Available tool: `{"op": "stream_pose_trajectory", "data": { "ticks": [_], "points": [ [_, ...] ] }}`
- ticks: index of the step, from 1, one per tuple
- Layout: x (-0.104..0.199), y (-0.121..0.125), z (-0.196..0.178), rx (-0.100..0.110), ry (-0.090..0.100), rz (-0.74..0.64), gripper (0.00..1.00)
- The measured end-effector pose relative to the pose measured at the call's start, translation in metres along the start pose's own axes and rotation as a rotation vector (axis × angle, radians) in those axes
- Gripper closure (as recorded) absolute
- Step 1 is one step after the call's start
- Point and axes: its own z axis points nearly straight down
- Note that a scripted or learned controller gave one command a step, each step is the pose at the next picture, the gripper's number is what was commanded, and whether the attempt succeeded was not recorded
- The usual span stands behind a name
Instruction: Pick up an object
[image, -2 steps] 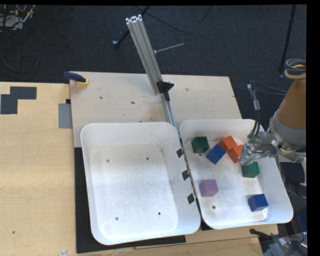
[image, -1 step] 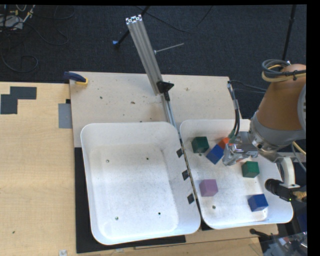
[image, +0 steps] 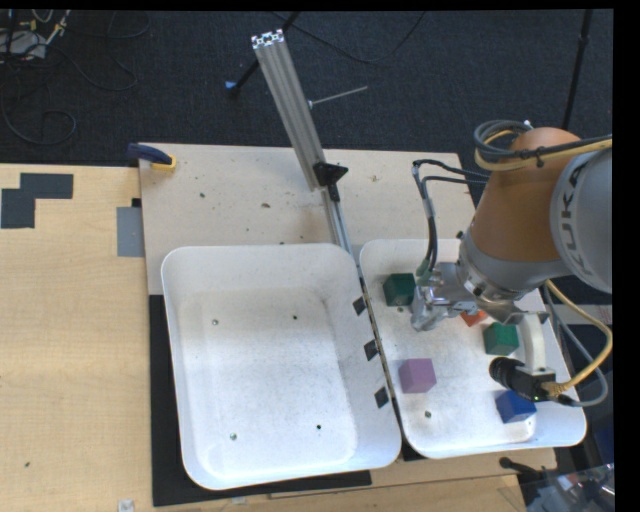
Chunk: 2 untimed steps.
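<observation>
Down in the right-hand bin (image: 560, 430) sits the claw (image: 428, 308), a silvery metal piece hanging low over the white floor at the bin's upper-middle. Whether its fingers are spread or pinched together I cannot tell from where I stand; they blur into one shiny lump, and I see nothing clamped between them. The arm (image: 525, 215) comes in from three o'clock, its big orange band bulking over the bin's far right corner, with black cables looping round it.

Several small blocks lie about it. A dark green cube (image: 399, 290) sits just beside the claw at its ten o'clock, near the bin's left wall. At the claw's three o'clock a small red-orange piece (image: 472, 319) peeks out, partly under the wrist. A second green block (image: 501, 338) lies at four o'clock, a little farther off. The purple cube (image: 417, 376) rests at six o'clock, apart from the claw. The blue cube (image: 515, 406) sits off at five o'clock near the bin's front right corner, close by a black fitting on the arm's cable.

The left bin (image: 200, 270) lies alongside at nine o'clock. A grey aluminium rail (image: 292, 105) leans up from between the two bins toward twelve o'clock.
</observation>
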Motion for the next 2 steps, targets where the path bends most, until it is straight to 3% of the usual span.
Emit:
{"op": "stream_pose_trajectory", "data": {
  "ticks": [2],
  "points": [
    [0.094,0.035,-0.015,-0.003,-0.001,0.000,1.00]
  ]
}}
